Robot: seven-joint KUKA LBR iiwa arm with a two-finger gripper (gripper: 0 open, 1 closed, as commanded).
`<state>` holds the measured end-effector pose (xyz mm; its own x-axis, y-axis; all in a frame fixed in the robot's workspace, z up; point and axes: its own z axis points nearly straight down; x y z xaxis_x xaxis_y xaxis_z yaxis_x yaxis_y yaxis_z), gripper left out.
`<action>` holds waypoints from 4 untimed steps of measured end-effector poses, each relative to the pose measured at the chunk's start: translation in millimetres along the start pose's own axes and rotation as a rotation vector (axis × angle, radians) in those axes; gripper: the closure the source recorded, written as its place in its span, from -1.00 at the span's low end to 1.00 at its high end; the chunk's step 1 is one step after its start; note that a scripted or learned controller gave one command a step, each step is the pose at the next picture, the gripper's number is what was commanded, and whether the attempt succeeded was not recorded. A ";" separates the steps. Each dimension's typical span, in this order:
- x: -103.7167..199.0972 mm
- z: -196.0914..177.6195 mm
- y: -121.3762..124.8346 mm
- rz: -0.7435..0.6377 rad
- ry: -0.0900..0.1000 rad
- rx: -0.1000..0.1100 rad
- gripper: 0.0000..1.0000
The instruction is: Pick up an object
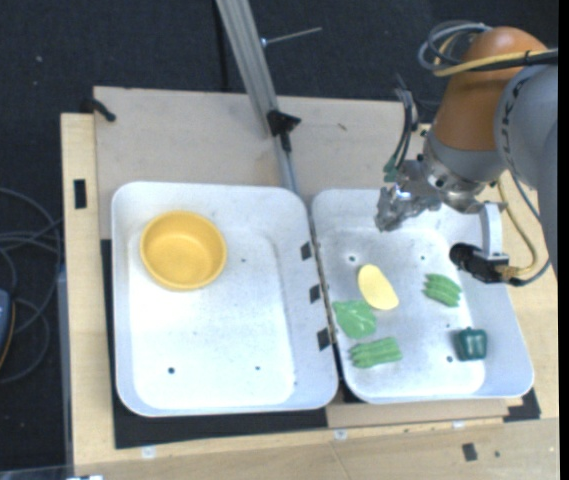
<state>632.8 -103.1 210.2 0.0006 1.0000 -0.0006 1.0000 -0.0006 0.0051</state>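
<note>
I see the gripper (396,208) over the right bin's (499,383) upper-left area; can't tell its state, nothing visibly held. Yellow piece (377,287) just below it, green items (354,318) (375,352) (443,289) and a dark green block (470,344) around. Yellow bowl (183,250) in the left bin (214,388). No readable labels.
</note>
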 end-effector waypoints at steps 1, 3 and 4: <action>-0.7 -21.3 0.2 0.000 0.001 0.003 1.00; 88.7 -13.4 -23.3 -0.003 0.001 0.005 1.00; 133.6 -9.9 -40.5 -0.003 0.001 0.005 1.00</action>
<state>592.3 30.5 219.8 -0.0028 1.0000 0.0008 1.0000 0.0028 0.0001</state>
